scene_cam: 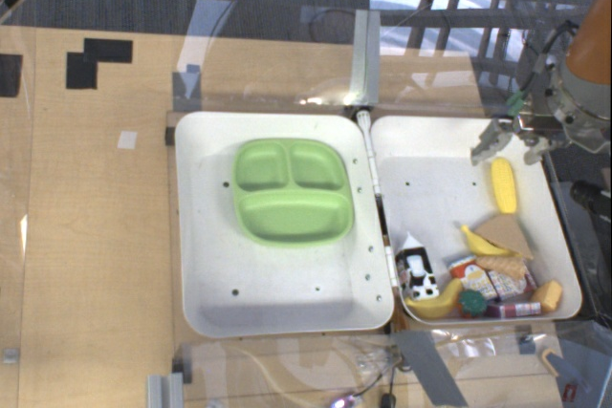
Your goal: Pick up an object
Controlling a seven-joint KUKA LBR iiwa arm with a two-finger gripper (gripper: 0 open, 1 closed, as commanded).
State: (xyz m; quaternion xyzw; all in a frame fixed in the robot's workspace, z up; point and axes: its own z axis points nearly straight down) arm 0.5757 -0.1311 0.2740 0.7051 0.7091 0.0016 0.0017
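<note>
Below pincer [508, 140], corn cob [503, 185] lengthwise near-far

Green divided plate [292, 190] (three compartments) in left white bin [206, 291]

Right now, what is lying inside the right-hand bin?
In the right bin: a yellow corn cob, a banana, a brown wedge, a black-and-white cow toy and small packets piled in the near corner. Whatever lies under that pile is covered.
</note>
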